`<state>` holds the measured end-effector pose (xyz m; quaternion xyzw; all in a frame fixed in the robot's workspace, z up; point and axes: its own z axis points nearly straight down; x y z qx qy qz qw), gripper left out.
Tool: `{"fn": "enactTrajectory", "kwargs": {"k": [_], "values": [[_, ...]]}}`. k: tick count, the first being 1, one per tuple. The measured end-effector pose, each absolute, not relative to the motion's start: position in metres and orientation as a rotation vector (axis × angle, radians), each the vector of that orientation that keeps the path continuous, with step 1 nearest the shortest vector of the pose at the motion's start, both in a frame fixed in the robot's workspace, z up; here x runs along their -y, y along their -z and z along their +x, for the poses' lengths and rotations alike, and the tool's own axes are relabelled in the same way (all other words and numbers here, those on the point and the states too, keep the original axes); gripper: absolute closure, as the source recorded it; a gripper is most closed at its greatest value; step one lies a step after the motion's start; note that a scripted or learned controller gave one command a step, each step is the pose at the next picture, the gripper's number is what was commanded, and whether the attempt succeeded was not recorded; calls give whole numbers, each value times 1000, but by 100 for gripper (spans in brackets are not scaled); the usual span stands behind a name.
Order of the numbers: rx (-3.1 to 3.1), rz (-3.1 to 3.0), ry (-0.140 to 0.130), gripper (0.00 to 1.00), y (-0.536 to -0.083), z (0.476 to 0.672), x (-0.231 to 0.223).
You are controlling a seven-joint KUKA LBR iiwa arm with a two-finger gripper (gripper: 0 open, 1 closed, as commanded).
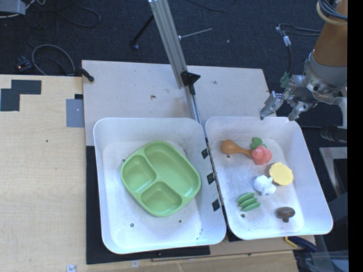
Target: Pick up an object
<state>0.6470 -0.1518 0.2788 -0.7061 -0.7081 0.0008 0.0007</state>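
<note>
The right bin (306, 152) holds several small toy foods: a brown drumstick (233, 148), a red strawberry with a green top (261, 153), a yellow piece (281, 174), a white piece (263, 185), green pea pods (248, 202) and a brown mushroom (285, 212). My gripper (280, 109) hangs above the bin's far right corner, well clear of the objects. Its fingers (269, 109) stand apart with nothing between them.
The left bin (108, 208) holds a green divided plate (160, 178). A slanted metal rail (173, 41) runs from the back down to the gap between the bins. Cables lie on the dark floor behind the bench.
</note>
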Motion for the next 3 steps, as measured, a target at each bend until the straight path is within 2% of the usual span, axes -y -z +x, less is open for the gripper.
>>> {"fn": "enactTrajectory", "kwargs": {"k": [1,3], "values": [[2225,-2216,-3,0,-279,647,152],[2217,-2218,-7,0,-181,643,167]]}}
